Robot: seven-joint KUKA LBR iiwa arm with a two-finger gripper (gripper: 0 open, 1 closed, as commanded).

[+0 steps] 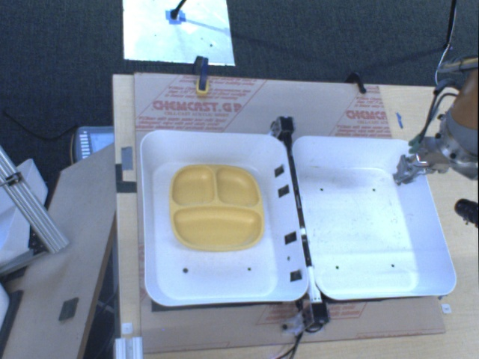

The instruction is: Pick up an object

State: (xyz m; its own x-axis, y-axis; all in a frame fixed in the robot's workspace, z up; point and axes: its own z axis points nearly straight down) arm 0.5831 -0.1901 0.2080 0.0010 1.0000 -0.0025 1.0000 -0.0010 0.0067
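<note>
A yellow three-compartment plate [217, 206] is lying flat in the middle of the left bin [153, 200]. The gripper [408, 169] is hovering over the right bin's [374, 230] far right edge; its opening I cannot tell.

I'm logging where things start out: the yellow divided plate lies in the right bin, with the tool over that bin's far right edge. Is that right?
Not quite. The camera view shows the yellow divided plate lying in the left bin, not the right one. The rest stands: the tool is over the far right edge of the right bin, well apart from the plate.
</note>
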